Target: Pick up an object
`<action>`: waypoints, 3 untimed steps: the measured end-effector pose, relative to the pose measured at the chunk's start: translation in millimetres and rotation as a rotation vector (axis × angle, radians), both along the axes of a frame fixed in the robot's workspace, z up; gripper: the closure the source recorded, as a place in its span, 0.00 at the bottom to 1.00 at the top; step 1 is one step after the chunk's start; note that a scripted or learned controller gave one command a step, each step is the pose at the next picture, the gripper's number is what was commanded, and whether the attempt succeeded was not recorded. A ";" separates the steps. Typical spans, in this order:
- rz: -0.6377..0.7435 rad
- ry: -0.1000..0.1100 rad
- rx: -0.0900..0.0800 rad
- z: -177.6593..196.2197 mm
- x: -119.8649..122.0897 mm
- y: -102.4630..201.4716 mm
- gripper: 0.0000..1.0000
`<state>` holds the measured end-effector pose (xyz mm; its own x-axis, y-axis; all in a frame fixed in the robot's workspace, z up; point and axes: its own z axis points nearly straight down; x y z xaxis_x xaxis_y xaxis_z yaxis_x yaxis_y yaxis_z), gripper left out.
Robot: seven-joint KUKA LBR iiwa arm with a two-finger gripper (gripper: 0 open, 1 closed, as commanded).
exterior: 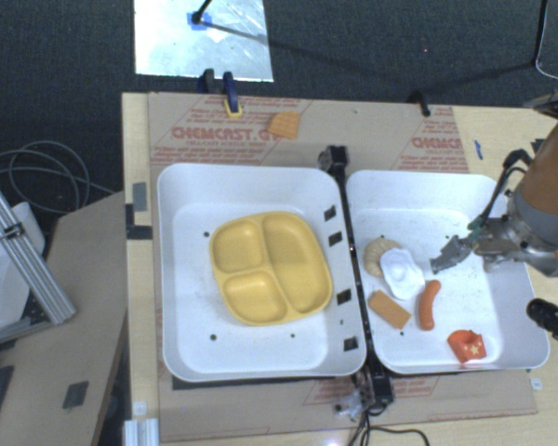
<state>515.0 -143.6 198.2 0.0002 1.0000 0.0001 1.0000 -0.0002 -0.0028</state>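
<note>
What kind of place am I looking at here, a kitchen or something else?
Most likely a robotics lab bench, not a kitchen. The food looks like toys: a sausage and fried egg lie in a white bin, a yellow divided plate sits in the other, and a robot arm's end effector reaches in.

Bright, even overhead light, soft shadows, glare on the foil sheet (pixel 203 24), slightly soft focus.

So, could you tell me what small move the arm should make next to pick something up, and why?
Probably a short move down and toward the sausage. The gripper hovers in the right bin just above it, holding nothing, and the sausage lies apart from the white piece, so it looks the easiest grasp.
</note>
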 end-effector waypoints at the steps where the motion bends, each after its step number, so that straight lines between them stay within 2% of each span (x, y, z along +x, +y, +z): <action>1: -0.001 -0.004 -0.001 -117.7 -2.3 -22.2 0.00; 2: 0.001 -0.007 -0.001 -102.1 -0.6 -21.4 1.00; 3: 0.009 -0.004 0.002 -113.7 -0.9 48.9 1.00</action>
